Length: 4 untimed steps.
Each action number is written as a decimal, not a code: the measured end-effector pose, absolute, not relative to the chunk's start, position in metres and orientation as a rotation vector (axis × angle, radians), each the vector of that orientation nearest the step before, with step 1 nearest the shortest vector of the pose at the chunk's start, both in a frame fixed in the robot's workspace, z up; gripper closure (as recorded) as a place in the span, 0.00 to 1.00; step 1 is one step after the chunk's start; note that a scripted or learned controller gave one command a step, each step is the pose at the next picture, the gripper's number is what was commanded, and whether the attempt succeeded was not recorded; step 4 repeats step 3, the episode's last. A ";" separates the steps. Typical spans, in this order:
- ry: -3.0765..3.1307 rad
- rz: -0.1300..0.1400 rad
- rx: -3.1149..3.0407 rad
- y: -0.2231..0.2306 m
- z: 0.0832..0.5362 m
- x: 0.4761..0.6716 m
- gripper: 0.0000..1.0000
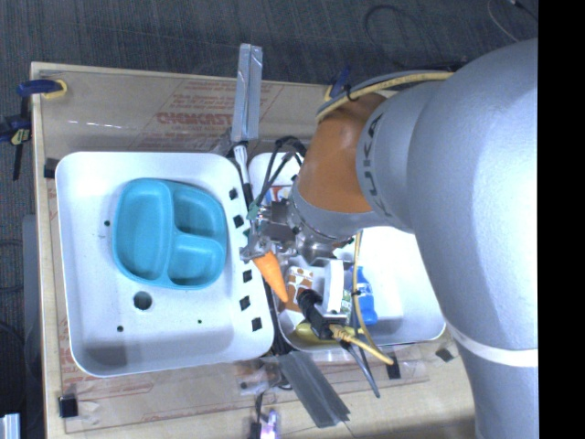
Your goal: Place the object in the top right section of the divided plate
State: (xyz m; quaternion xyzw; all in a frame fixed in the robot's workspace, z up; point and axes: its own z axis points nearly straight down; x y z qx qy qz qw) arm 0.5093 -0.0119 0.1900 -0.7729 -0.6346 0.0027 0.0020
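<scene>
An orange carrot-shaped toy (272, 273) is seen at the inner edge of the right white bin (416, 323), just below the hand (274, 231); whether it is clamped cannot be told. Transport is judged pending: a leftward carry to the turquoise divided plastic plate (171, 232) is called for.

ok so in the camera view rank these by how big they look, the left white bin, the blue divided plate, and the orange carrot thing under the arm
1. left white bin, largest.
2. blue divided plate, lying inside that bin.
3. orange carrot-shaped object, smallest; the arm partly covers it, so its full size is uncertain.
</scene>
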 end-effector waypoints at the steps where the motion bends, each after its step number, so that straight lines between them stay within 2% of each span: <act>1: -1.836 0.006 -2.545 0.010 0.192 0.540 1.00; 2: -1.836 0.006 -2.545 0.011 0.192 0.540 0.00; 3: -1.860 0.004 -2.530 0.029 0.191 0.545 0.00; 4: -1.860 0.004 -2.530 0.029 0.191 0.545 0.00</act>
